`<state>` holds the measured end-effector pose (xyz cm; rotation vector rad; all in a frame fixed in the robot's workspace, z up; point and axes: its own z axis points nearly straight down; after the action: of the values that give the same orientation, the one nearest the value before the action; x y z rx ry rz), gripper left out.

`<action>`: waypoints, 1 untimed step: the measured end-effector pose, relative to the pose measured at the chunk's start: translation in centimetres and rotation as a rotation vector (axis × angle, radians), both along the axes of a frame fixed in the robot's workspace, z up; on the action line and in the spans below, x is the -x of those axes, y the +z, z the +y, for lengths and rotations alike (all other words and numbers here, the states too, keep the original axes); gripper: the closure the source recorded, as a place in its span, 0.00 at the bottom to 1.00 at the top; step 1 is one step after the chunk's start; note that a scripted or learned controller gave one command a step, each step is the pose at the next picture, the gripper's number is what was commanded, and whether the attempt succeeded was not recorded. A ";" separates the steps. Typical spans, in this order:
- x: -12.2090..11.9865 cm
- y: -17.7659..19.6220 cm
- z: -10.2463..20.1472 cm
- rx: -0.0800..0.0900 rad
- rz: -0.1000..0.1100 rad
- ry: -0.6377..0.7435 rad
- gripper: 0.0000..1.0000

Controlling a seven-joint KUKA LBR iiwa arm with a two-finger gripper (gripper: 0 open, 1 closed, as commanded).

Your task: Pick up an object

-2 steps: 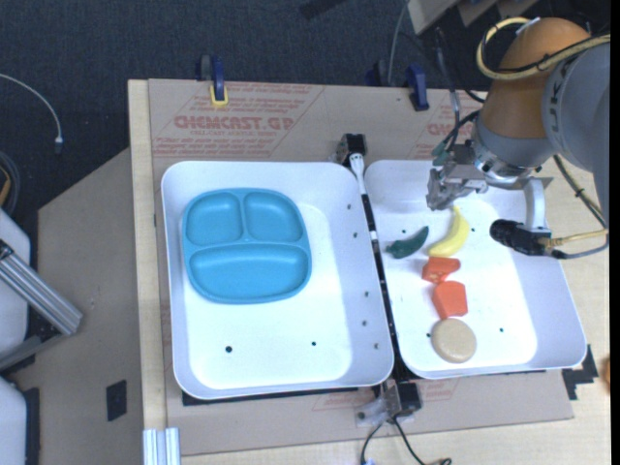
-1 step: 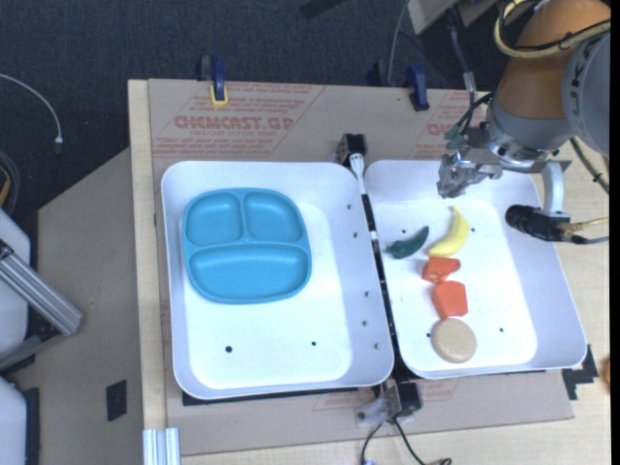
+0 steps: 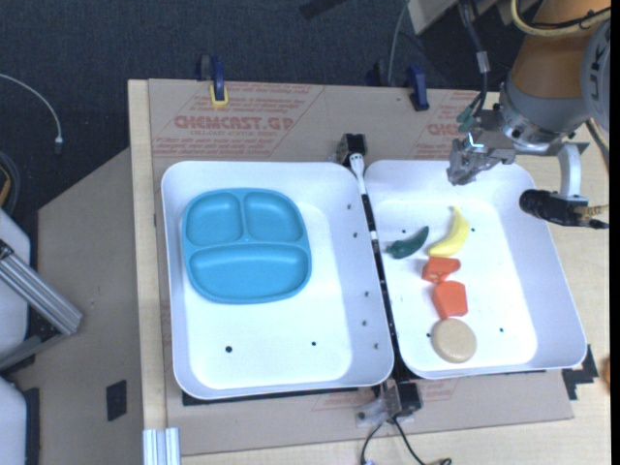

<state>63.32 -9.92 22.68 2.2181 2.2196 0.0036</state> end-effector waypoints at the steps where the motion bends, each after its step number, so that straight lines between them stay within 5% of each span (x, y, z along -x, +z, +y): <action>1: 3.8 0.6 4.3 -0.002 0.008 0.001 1.00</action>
<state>59.57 -5.62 23.31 2.2216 2.2259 -0.0026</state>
